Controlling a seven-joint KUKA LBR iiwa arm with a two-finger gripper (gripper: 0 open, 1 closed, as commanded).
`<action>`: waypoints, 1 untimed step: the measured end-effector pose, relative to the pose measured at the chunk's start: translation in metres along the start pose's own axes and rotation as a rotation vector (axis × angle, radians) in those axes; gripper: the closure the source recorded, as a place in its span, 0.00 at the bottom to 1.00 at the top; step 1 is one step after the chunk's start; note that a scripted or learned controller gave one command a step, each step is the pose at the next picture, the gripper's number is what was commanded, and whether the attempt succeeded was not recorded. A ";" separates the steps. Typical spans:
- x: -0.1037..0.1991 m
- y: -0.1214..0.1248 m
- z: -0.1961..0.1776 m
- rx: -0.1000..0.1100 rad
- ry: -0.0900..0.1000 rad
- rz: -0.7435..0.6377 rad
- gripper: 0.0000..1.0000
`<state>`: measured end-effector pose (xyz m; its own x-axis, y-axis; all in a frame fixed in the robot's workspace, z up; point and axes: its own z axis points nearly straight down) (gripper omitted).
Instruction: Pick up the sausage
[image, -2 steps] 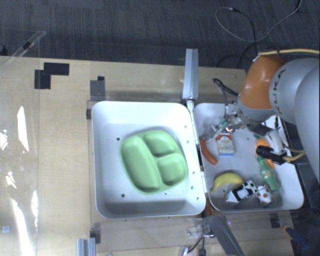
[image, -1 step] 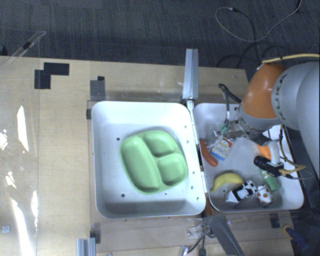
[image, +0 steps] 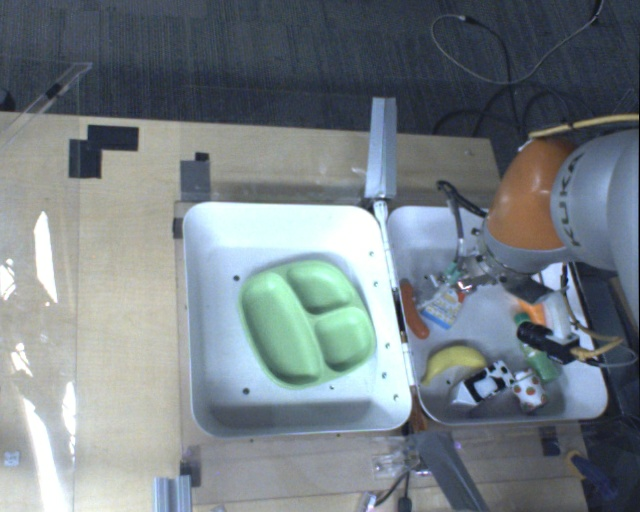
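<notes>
Sausage, reddish-orange and slim (image: 412, 309), lies in the right white plastic bin (image: 590, 400) along its left wall, just beside the divider to the left white bin (image: 210, 330), which holds a green three-compartment plate (image: 305, 321). Next to the sausage sits a crumpled clear packet (image: 441, 303). Nearer the front lie a yellow banana (image: 452, 360), a black-and-white toy cow (image: 490, 383) and other small toys too blurred to name. The grey arm with the orange band (image: 560, 200) hangs over the bin's back part. Its hand (image: 462, 282) is a dark tangle near the packet; whether it is clenched or released, I cannot tell. The pale wooden surface (image: 100, 300) carries both bins.
</notes>
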<state>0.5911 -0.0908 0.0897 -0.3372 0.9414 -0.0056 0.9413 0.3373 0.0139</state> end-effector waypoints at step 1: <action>-0.055 -0.017 -0.015 0.006 0.001 -0.002 0.00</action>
<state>0.5934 -0.1478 0.1043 -0.3389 0.9408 -0.0047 0.9408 0.3390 0.0074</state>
